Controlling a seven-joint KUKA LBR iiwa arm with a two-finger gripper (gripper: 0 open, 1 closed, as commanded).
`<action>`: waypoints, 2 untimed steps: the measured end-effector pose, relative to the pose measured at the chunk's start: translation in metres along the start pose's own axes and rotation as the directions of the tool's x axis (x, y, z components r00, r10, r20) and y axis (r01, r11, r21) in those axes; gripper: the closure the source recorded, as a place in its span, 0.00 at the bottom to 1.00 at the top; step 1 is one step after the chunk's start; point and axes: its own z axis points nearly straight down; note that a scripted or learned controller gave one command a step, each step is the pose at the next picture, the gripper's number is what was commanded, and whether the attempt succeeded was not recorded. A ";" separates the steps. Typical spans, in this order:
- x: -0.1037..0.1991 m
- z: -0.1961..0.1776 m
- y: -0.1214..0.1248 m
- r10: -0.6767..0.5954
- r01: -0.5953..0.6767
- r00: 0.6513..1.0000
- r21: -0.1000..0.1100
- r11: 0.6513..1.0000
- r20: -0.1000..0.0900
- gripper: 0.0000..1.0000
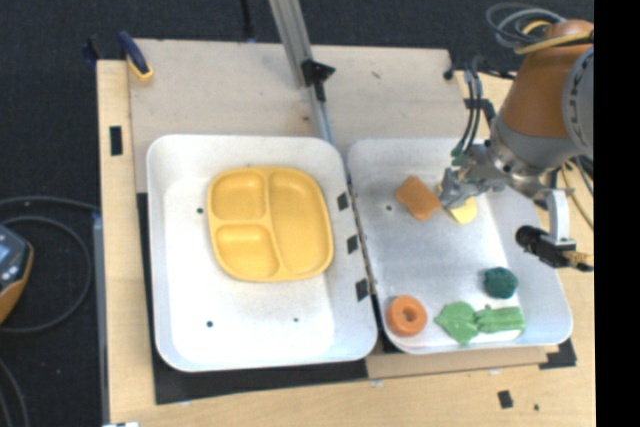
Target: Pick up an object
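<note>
My arm [545, 120] from the overhead cam: rounded orange band up top, grey housing below it and along its right side. Thin dark cables [478, 110] run down its left side to the gripper [458, 187], which is small, grey metal, boxy. Looped grey hoses sit just above the orange band. Black fitting with a white bracket sits below the grey housing.
</note>
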 end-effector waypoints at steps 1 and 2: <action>-0.001 -0.046 0.009 0.000 0.000 1.000 0.000 1.000 0.000 1.00; -0.012 -0.101 0.009 0.001 -0.001 1.000 0.000 1.000 0.001 1.00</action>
